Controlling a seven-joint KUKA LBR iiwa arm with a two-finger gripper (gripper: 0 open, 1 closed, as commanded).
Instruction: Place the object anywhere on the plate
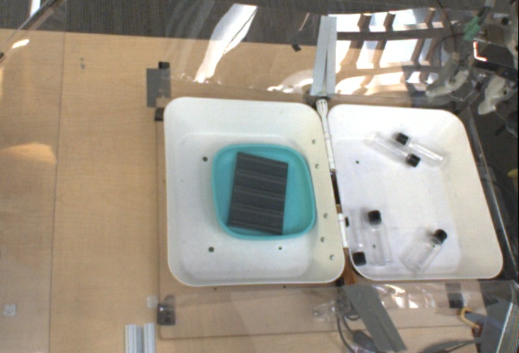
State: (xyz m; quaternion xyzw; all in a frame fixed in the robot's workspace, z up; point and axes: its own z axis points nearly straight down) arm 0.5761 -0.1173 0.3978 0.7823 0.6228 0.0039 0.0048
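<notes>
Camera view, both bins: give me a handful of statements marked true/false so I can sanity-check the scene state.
1. The dark ribbed block lies on the teal plate. True.
2. The teal plate sits in the right bin. False: it is in the left bin.
3. The right bin holds clear vials with black caps. True: one vial lies near its front edge.
4. The ribbed block hangs over the plate's rim onto the bin floor. False: it lies wholly within the plate.
5. All the vials are stacked on the plate. False: they lie scattered in the right bin.
</notes>
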